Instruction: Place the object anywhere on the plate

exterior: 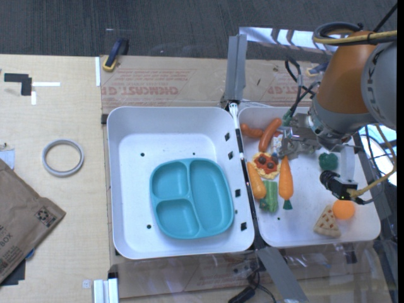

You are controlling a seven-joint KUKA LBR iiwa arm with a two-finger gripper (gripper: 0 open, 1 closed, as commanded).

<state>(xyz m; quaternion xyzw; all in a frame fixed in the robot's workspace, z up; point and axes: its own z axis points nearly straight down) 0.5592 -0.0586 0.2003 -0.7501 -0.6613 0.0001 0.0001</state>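
The gripper [289, 145] is hanging over the right bin [363, 229], just above the toy food pile; whether it is open or holding anything cannot be told. A carrot [286, 177] is lying just below it, orange and tapered. The teal three-compartment plate [190, 197] is sitting in the left bin [126, 169].

A robotics lab: cardboard-lined bench [50, 118], two white bins [126, 125], tape roll [63, 157], loose cables [344, 33].

Wooden bench [57, 118], two white bins [126, 169], tape ring [63, 157], cardboard [22, 223]
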